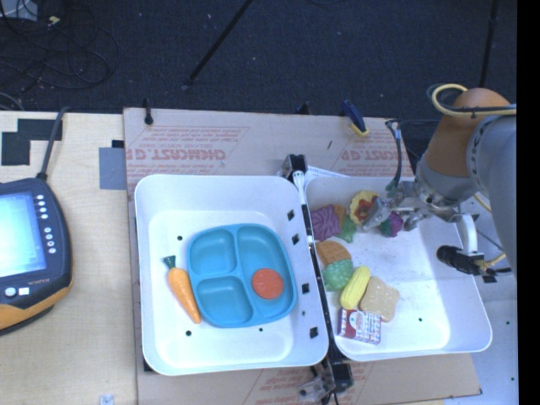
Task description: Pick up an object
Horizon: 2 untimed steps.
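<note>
My gripper [393, 212] reaches in from the right and hangs low over the far part of the right bin [439, 327]. Right under its tip lies a small purple and green toy [391, 225]; whether the gripper touches it is unclear. A yellow and red toy [363, 204] sits just to the left of the tip. Further toys lie in this bin: a purple one [325, 222], an orange one [332, 251], a green one [338, 274], a yellow corn cob [354, 287], a tan slice [380, 299] and a red and white carton [360, 326].
The left bin [160, 327] holds a blue divided plate [211, 256] with a red disc [268, 283] in one compartment, and a carrot [182, 292] lies beside the plate. A tablet-like pendant [25, 251] rests on the bench at far left.
</note>
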Each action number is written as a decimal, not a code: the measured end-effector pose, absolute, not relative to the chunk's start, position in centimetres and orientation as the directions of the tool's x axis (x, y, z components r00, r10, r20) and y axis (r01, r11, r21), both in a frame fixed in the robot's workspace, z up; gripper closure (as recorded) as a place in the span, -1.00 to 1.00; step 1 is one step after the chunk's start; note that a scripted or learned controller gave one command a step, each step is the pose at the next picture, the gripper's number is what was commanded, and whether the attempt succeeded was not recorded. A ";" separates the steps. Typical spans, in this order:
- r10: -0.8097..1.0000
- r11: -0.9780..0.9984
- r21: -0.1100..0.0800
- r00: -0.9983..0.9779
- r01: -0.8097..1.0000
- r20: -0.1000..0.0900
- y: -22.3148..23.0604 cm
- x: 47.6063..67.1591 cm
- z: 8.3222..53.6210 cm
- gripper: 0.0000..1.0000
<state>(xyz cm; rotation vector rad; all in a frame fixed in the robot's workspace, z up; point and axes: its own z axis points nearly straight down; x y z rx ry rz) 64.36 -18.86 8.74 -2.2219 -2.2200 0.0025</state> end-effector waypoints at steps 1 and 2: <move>1.000 0.003 -0.005 -0.003 1.000 0.000 -18.8 64.3 9.8 1.00; 1.000 0.005 0.004 -0.005 1.000 0.001 -12.8 64.5 19.3 1.00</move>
